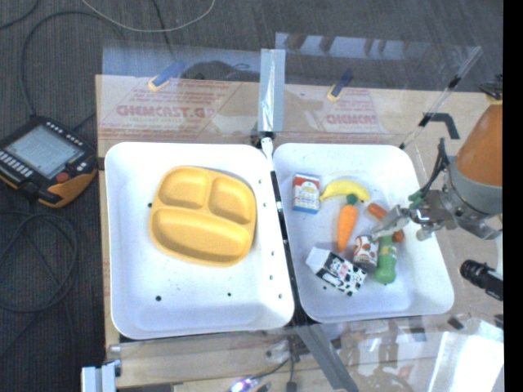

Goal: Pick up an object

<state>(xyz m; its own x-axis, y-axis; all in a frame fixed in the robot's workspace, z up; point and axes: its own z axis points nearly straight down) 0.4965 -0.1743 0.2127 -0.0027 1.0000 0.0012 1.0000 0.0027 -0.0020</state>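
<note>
The right bin point(425, 296) holds several toy foods. A red and white carton point(306, 193) lies at its back left, with a yellow banana point(345, 190) beside it. An orange carrot point(347, 225) lies in the middle. Toward the front are a black and white patterned box point(341, 272), a small brown and white box point(364, 251) and a green bottle point(386, 264). A small red-orange piece point(376, 211) lies right of the carrot. My gripper point(399, 219) hangs low over the bin's right side, just above the green bottle and next to the red-orange piece.
The left bin point(139, 300) holds a yellow divided plate point(204, 215). A raised divider point(279, 219) separates the two bins. A handheld pendant point(45, 158) with cables lies on the floor at the left. Clear plastic panels point(368, 80) stand behind the bins.
</note>
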